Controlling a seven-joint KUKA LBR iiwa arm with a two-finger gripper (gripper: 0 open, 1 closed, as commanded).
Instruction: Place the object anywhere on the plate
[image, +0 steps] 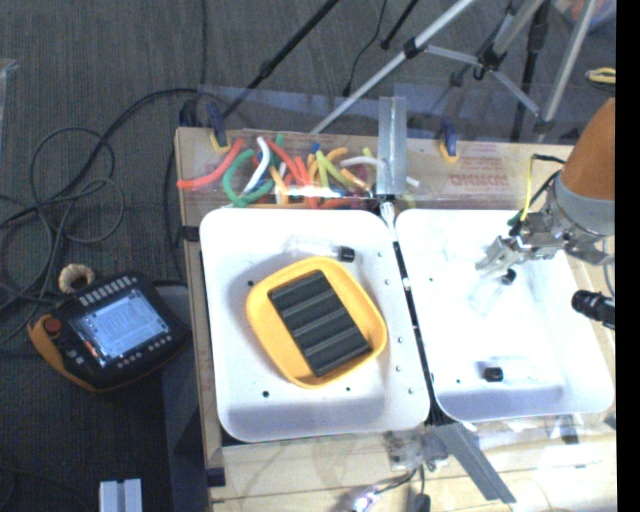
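The desk carries two shallow white bins side by side. In the left bin lies a yellow plate, rounded-rectangular and set at an angle, with a dark ribbed object resting on its centre, fully within the plate's rim. A small black item sits on the bin floor just beyond the plate's upper edge, apart from it. The right bin holds a small dark piece near its lower edge. The arm enters from the right, its orange band visible, and the tool hovers over the upper part of the right bin, well apart from the plate. Whether its fingers are spread or pressed together cannot be told; nothing is seen between them. Coloured cables lie bundled along the desk's far edge behind the left bin. A handheld control pendant rests on the floor to the left.
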